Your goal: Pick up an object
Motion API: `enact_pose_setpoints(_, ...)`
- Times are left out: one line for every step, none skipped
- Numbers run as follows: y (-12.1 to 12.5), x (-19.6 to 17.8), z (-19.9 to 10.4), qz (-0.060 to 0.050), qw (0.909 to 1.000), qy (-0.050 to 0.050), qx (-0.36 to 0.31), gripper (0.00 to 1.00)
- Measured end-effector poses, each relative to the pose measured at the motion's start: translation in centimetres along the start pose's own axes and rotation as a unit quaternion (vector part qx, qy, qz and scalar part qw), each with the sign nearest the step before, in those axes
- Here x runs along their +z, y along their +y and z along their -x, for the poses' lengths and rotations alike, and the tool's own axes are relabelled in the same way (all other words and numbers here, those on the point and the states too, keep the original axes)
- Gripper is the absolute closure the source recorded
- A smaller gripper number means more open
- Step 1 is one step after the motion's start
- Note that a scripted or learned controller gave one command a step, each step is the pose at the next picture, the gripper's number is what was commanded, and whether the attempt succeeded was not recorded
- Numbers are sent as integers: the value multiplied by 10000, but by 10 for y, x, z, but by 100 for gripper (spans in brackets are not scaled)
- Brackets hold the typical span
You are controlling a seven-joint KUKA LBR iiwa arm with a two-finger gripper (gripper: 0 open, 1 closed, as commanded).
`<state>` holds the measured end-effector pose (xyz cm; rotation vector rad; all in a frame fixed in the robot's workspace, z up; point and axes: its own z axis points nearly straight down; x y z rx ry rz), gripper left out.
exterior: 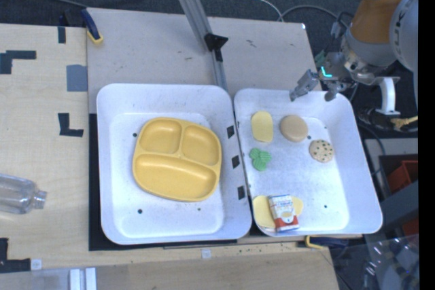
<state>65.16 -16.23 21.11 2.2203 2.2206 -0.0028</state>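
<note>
Gripper (315,85) hangs over the right bin's (353,146) far edge, fingers apart, nothing between them. Right bin: pale yellow piece (262,126), tan round (293,128), cookie (321,151), green item (259,159), small carton (283,212). Left bin (115,166): yellow divided plate (178,158). Clear bottle (17,194) on bench at left.

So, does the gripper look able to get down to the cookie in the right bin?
Probably yes. The gripper hangs over the right bin's far edge, and the cookie lies apart from the other items with nothing above it.
</note>
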Motion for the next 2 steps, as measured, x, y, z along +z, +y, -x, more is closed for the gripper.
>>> enact_pose_setpoints(-19, 104, -35, -50, 10000, 16, -10, 0)
enact_pose_setpoints(-17, 89, -35, -8, 10000, 19, -12, 100)
